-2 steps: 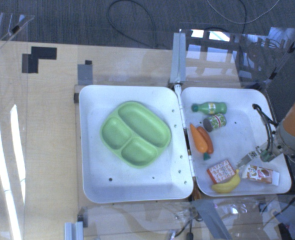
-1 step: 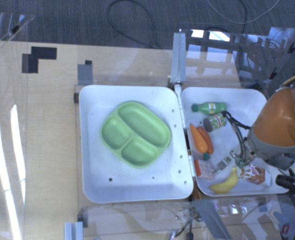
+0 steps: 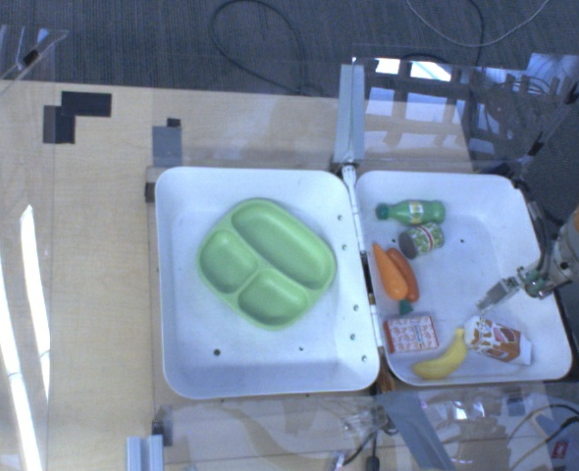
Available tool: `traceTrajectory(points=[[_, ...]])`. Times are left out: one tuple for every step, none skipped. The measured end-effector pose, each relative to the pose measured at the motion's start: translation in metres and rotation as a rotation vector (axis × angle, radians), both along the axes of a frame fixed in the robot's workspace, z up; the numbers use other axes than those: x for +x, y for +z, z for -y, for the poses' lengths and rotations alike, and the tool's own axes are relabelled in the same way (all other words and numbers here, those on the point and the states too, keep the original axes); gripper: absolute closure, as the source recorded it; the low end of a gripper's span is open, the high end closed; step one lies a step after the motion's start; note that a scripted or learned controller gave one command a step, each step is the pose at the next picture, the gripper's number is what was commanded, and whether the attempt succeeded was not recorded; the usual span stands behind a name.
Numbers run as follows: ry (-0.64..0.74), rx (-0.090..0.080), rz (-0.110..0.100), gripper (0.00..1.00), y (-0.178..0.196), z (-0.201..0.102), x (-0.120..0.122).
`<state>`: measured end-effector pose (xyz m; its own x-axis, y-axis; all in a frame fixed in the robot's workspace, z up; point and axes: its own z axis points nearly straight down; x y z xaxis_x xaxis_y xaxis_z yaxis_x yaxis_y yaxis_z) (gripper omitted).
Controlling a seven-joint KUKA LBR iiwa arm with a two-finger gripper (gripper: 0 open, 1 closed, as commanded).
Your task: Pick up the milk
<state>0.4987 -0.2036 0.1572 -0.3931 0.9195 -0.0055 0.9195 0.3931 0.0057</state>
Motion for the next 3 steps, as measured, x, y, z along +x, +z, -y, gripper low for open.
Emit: traceTrajectory(points=[[0.051,0.002,-0.001,0.0,-0.063,-0.039,-0.009],[0.181,0.0,0.006,0.0,-0.067,-0.02,-0.007],[0.183,0.001,0.011,1.0,-0.055,-0.022,-0.004]])
